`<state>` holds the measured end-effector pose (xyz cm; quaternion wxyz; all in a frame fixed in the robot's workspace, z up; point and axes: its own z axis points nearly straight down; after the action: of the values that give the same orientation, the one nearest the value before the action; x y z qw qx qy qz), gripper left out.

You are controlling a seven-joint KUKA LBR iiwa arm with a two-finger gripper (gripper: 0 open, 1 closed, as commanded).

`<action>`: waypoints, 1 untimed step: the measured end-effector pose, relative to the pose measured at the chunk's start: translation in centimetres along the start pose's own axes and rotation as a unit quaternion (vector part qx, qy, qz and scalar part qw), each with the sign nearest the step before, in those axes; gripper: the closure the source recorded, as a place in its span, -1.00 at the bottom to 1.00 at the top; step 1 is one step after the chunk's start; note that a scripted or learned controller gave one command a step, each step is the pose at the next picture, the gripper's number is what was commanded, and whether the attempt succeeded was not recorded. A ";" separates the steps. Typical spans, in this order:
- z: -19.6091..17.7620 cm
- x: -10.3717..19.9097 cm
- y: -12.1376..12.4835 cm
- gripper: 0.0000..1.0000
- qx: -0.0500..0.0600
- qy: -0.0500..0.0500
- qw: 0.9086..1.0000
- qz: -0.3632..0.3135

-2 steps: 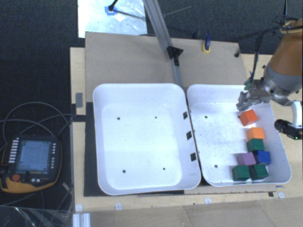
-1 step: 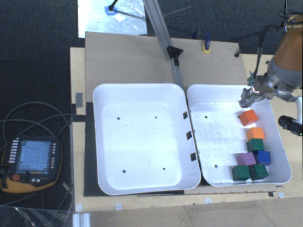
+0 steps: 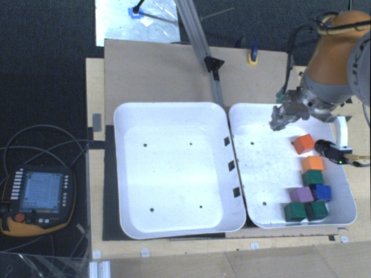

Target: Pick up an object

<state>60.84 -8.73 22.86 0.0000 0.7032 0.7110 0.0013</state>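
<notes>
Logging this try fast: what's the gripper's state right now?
Gripper: cannot be told; it hovers over the right bin, nothing seen held.

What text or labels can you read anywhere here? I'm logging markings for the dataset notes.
None can be read.
The teach pendant has a lit screen, but its contents are too small and blurred.
The coloured blocks in the right bin show no print.
The hand bears no legible marking.
</notes>
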 end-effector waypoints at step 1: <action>-1.1 5.6 -0.4 1.00 -0.001 0.001 1.000 0.000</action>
<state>60.41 -3.12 23.99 0.0000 0.7029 0.7113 0.0020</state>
